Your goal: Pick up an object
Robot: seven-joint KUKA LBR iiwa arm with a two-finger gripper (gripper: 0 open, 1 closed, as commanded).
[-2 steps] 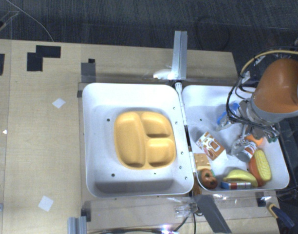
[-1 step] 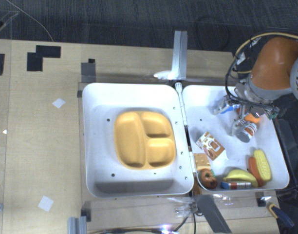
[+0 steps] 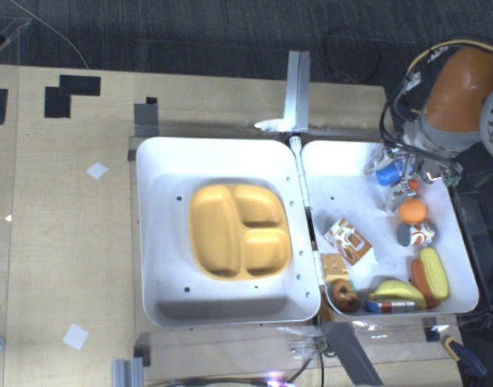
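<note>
- From the one camera over the worktop (image 3: 61,216), two white bins sit side by side. The left bin (image 3: 162,216) holds a yellow divided tray (image 3: 238,230); the right bin (image 3: 327,164) carries all the small things.
- The arm (image 3: 464,87) reaches in from the right, and its tool (image 3: 403,176) hangs over the far right corner of the right bin — whether it is released or clenched I cannot tell; wires and a blue part crowd it.
- Just beneath and toward the near side lies an orange ball (image 3: 412,210), the closest candidate; nothing is visibly in its grasp.
- Further toward the near wall: a grey-and-white piece (image 3: 416,235), corn (image 3: 434,272), a banana (image 3: 395,289), a doughnut (image 3: 344,296), a patterned packet (image 3: 348,240).
- To do this well, I'd say pick the ball — it stands a little apart from its neighbours. Centre straight over it, descend squarely, and close across its middle so it doesn't roll toward the bin wall.
</note>
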